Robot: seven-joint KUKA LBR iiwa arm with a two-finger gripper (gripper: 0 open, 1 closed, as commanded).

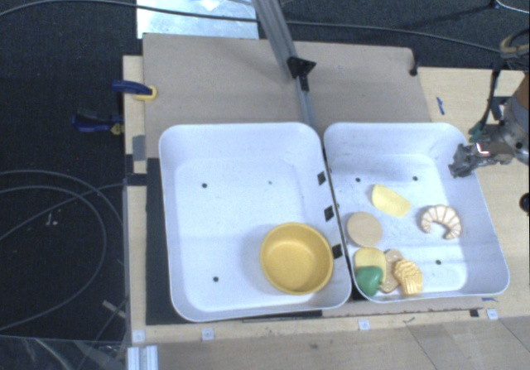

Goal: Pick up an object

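My gripper (464, 165) hangs at the right rim of the right bin (414, 138), near its far right corner, with nothing visibly held. In that bin lie a pale yellow oblong piece (390, 200), a croissant (440, 221), a tan round disc (363, 230), a yellow and green piece (369, 270) and a small golden ridged piece (407, 276). The croissant is the closest to the gripper, lying below and left of it. A yellow bowl (296, 257) sits upright in the left bin (215, 153), near its front right corner.
A grey metal pole (277, 25) slants down from the top to the gap between the bins. The bins rest on a brown board (224, 79). Blue and yellow clamps (116, 108) grip the board's left edge. Cables lie on the dark floor at left.
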